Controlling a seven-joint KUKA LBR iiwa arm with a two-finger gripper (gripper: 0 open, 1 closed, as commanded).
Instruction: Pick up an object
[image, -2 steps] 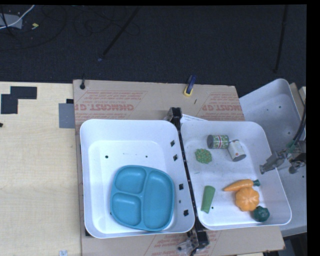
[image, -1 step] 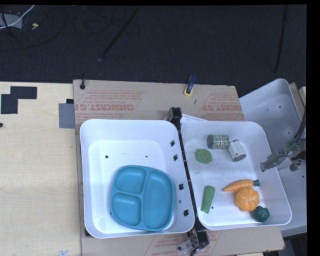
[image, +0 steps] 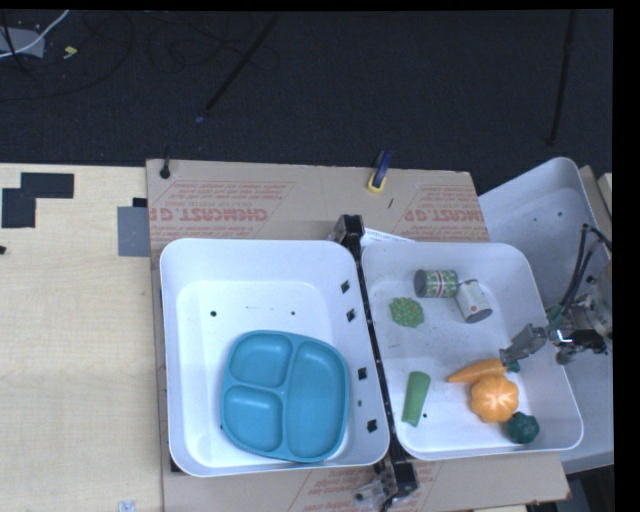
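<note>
Now the gripper (image: 522, 347) is being held low at the right bin's (image: 545, 285) three o'clock edge, just beside the carrot (image: 476, 371); how wide it stands cannot be told. An orange (image: 494, 399) is lying at five o'clock, touching the carrot. A blue tray (image: 285, 395) is sitting in the left bin (image: 200, 270).

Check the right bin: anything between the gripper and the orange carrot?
Nothing visible. The gripper sits at the right bin's right side, just right of the orange carrot, bare white floor between. The round orange fruit lies below the carrot, off that line.
</note>
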